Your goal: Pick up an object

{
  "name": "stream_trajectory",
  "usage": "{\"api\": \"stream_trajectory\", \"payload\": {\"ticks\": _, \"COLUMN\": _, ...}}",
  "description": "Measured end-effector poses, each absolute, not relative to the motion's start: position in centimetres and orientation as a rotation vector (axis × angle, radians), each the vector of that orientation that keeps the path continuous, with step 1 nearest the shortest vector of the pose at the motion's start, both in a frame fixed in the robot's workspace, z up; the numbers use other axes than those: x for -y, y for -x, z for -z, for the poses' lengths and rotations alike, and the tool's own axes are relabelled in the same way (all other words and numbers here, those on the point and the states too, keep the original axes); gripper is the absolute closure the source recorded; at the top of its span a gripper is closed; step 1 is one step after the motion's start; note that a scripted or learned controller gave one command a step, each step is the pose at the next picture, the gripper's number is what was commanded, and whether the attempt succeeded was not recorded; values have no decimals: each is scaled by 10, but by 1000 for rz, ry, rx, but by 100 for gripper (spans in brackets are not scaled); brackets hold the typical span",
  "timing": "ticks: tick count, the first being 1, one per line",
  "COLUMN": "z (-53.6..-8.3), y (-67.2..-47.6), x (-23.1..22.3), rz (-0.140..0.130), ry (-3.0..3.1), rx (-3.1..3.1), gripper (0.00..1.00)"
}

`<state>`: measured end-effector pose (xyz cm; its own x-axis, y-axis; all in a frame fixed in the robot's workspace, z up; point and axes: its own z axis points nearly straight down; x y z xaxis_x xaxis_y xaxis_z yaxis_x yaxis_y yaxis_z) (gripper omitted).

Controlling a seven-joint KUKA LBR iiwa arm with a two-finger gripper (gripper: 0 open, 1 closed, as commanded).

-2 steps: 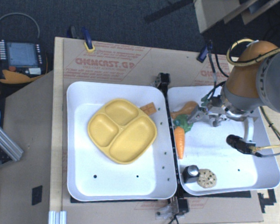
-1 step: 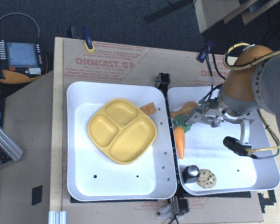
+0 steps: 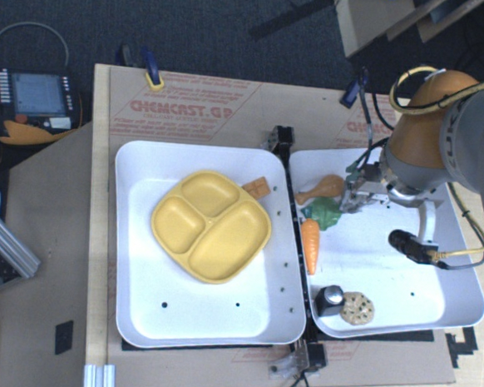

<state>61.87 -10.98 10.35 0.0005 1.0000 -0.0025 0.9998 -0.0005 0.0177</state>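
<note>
Now, left bin (image 3: 129, 246): yellow divided plate (image 3: 212, 225).
Right bin (image 3: 458, 310), left edge: carrot (image 3: 309, 244), probably light, stiff, slick; best gripped mid-body.
Centre right: green leafy toy (image 3: 322, 211), likely soft.
Claw (image 3: 357, 193): low over the green toy; grip state cannot be told.

A desk (image 3: 232, 112) topped with a pale brown board printed with faint red lettering stands on dark blue-grey carpeted floor (image 3: 197, 18). Blue clamps (image 3: 152, 66) grip the board's far edge near both corners. To the left, on the floor, lies a handheld control pendant (image 3: 34, 101) with a lit screen and a looping grey cable. A silver aluminium rail (image 3: 1, 232) slants across the lower left. A beige panel (image 3: 372, 19) juts in at the top right. Lighting is even.
</note>
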Motion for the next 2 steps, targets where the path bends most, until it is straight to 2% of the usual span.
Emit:
{"api": "stream_trajectory", "payload": {"ticks": 1, "z": -160, "y": -626, "x": 102, "rz": -4, "ry": -2216, "rx": -2220, "gripper": 100}}
{"api": "stream_trajectory", "payload": {"ticks": 2, "z": -208, "y": -618, "x": 102, "rz": -4, "ry": -2217, "rx": -2219, "gripper": 100}}
